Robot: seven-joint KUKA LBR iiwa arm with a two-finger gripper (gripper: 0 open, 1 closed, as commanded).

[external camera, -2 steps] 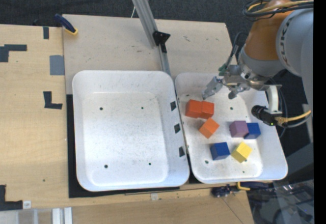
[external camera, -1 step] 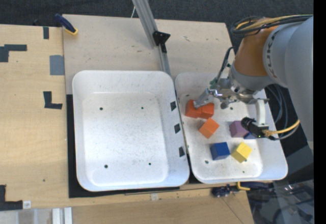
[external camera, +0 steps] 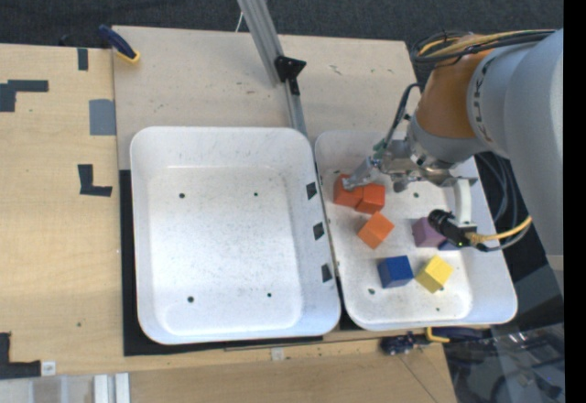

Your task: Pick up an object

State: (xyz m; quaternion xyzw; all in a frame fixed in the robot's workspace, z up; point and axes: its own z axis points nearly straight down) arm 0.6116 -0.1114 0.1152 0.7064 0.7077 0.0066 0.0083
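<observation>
Two shallow white bins sit side by side on a wooden bench (external camera: 55, 209), the left bin (external camera: 220, 145) beside the right bin (external camera: 490, 300), into which the grey arm (external camera: 494, 90) reaches. Its gripper (external camera: 385, 168) hangs just above a red-orange block (external camera: 359, 195); finger spread cannot be told. Nearby lie an orange cube (external camera: 375, 230), purple block (external camera: 425, 232), blue cube (external camera: 396, 270) and yellow cube (external camera: 436, 273).

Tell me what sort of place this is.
Probably a robotics lab bench set up for grasping trials: a grey arm reaches over two white bins, coloured blocks lie in the right one, and tape marks dot the wooden bench.
</observation>
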